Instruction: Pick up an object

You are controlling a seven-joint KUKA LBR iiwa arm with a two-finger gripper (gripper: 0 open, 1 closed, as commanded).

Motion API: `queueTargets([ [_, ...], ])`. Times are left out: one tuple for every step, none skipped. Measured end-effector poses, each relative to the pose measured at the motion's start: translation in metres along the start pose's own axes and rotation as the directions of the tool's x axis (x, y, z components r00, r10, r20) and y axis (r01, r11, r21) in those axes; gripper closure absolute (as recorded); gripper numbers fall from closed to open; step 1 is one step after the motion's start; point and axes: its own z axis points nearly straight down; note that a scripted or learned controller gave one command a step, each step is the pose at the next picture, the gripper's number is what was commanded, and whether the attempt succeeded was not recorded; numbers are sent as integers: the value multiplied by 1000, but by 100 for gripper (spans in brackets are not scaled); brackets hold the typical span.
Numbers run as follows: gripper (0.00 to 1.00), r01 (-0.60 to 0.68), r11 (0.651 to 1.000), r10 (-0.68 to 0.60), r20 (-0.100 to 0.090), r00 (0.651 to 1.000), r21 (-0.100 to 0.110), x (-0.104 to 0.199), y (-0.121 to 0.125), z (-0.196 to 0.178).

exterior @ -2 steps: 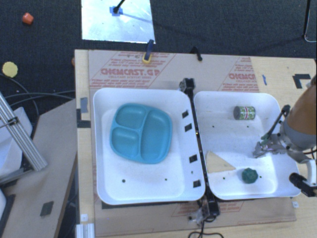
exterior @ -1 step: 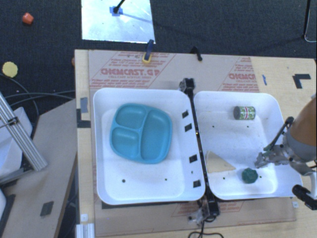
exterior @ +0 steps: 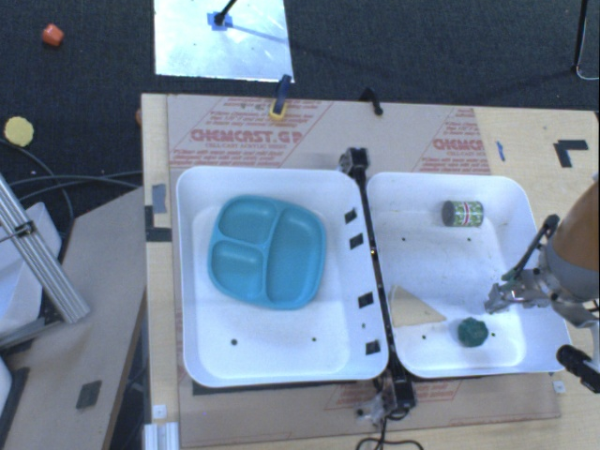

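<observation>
White bins side by side on the counter (exterior: 234,125). In the left bin (exterior: 202,345), a blue divided plate (exterior: 267,252), sitting toward 10 o'clock. In the right bin (exterior: 412,200), a green-labelled can (exterior: 463,214) on its side up at 1 o'clock, and a dark green lump (exterior: 472,332) down at 5 o'clock. Reaching in from 3 o'clock, jaws (exterior: 497,300) just above that lump, apart from it, clamped on nothing visible; open or closed, cannot tell.
</observation>
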Motion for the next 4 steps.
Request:
queueTargets([
  [100,1,1000,-1,1,1000,-3,0,1,-10],
  [100,7,1000,-7,-3,1000,3,82,0,15],
  [100,-3,1000,3,2,1000,1,2,25,14],
  [100,-4,1000,4,-1,1000,3,0,-2,2],
])
